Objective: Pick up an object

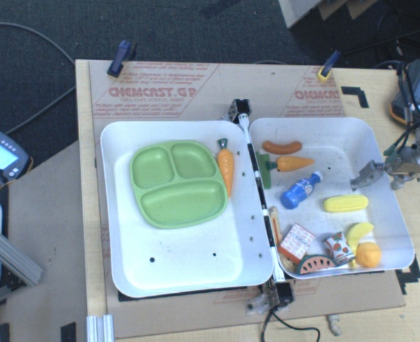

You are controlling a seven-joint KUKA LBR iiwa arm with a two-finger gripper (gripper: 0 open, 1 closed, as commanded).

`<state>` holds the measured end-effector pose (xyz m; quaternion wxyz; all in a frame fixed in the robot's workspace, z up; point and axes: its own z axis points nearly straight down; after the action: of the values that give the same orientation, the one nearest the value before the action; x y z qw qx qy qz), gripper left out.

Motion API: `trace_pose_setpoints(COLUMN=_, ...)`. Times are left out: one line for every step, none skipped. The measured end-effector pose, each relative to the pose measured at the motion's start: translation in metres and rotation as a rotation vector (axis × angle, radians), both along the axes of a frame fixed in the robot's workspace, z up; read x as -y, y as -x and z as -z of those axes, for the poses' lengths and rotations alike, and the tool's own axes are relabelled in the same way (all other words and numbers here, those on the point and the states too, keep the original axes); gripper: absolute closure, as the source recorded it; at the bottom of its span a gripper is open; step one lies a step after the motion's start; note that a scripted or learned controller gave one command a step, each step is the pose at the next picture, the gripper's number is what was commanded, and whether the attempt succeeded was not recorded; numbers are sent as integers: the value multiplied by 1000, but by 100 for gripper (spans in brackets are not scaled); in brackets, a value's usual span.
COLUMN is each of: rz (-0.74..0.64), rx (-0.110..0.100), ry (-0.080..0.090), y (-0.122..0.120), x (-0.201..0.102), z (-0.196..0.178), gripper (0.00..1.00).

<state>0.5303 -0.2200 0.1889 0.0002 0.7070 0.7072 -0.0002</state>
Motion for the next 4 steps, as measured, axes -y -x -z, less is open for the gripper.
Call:
trace_pose_setpoints(rz=-2, rx=-1, ry=-2, y=-12, x=-64, z=105, gripper=0)
trace_pose_setpoints(rz=-2, rx=3, ry=1, y=-116, x=-66, z=64, gripper=0)
trace_pose_setpoints(rz=1, rx=-2, ry=0, y=-7, x=-34, z=89, gripper=0)
trace_pose_setpoints(rz=0, rx=-2, ry=-2, y=23, x=-99, z=105, gripper=0)
